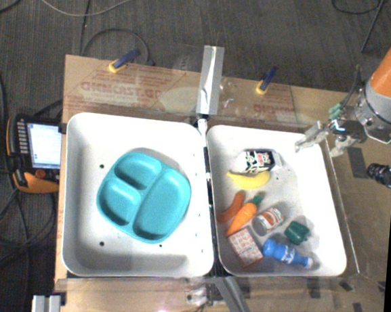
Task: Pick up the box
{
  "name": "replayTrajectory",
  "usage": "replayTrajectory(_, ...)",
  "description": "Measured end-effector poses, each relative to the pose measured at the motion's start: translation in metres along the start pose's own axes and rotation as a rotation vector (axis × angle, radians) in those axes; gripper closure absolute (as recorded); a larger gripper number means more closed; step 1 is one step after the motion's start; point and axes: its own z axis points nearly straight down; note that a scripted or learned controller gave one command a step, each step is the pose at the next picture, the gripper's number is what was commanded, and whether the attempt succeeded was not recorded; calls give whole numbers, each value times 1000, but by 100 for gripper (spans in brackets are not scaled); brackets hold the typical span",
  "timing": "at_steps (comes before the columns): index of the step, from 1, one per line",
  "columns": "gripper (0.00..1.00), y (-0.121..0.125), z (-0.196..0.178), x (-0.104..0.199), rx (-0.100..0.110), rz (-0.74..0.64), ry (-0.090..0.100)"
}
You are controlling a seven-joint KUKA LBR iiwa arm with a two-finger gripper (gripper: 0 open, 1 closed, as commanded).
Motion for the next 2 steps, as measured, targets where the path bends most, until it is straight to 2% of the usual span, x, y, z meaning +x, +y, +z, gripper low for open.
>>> replayTrajectory(1,0,-38,-115,31,-4,-129,-2)
replayTrajectory(2,0,-18,-55,69,-1,-172,-2)
